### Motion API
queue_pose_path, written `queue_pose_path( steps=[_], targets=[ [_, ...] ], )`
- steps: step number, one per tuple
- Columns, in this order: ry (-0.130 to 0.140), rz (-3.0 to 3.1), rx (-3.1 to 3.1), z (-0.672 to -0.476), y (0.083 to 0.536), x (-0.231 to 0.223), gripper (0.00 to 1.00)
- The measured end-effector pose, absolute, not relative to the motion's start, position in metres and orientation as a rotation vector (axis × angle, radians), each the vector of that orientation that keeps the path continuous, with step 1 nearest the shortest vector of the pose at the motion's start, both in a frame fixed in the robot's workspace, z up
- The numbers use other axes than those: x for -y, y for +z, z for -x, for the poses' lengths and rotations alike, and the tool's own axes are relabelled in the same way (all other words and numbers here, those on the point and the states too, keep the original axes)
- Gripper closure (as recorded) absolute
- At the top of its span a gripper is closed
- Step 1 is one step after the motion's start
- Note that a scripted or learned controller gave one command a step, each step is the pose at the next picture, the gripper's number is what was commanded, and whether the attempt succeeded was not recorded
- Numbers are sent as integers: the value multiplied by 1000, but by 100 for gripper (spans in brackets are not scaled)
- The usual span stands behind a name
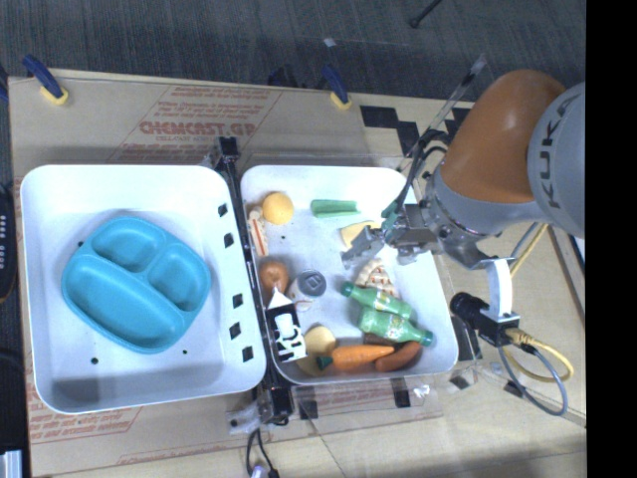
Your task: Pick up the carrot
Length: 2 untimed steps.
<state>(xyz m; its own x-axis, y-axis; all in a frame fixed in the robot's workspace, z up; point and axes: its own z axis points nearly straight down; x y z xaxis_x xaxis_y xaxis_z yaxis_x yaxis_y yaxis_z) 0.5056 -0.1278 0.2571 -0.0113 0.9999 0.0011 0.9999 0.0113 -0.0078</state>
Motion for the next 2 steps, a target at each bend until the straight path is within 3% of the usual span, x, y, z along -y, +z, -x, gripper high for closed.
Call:
queue_pose_path(
  steps=[1, 2],
  targets=[
    [9, 2070, 2355, -476, 207, 129, 0],
    [16, 2173, 2254, -557, 115, 160, 0]
  ],
)
